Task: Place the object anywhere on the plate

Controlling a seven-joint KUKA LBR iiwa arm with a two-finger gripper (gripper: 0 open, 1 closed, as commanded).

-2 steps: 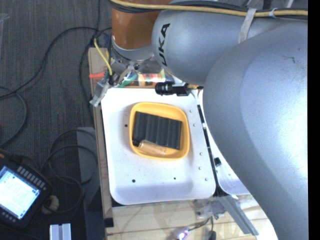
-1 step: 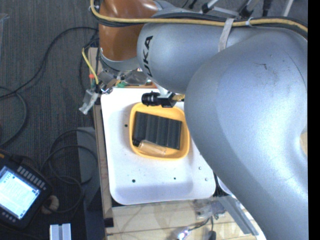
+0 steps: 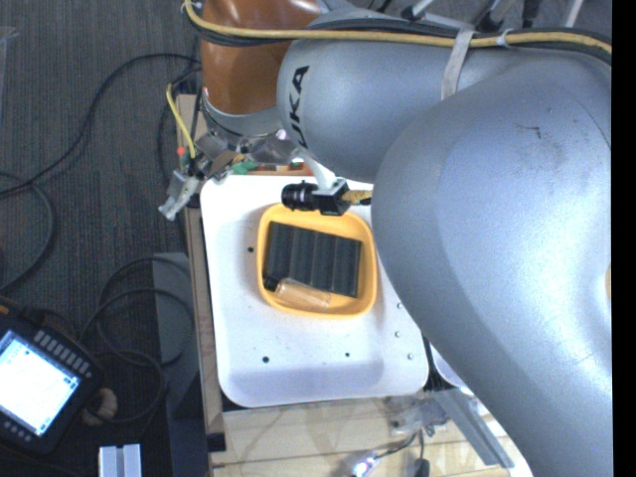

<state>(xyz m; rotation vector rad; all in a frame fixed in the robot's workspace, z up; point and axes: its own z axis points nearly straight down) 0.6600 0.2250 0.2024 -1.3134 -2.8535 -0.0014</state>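
A yellow plate (image 3: 368,266) with a dark ridged inside lies in the far half of the left white bin (image 3: 298,366). A tan, roll-shaped object (image 3: 302,292) rests on its side in the plate, along the near rim. My gripper (image 3: 189,182) hangs beyond the bin's far left corner, above the bin's edge and well apart from the plate and the object. Nothing can be seen in it. The grey arm with its orange band (image 3: 248,38) covers the top and right of the view.
The near half of the left bin is bare white floor. Dark carpet with black cables lies to the left, and a lit handheld screen (image 3: 35,376) sits at the lower left. The bench's wooden front edge (image 3: 298,435) runs below the bin.
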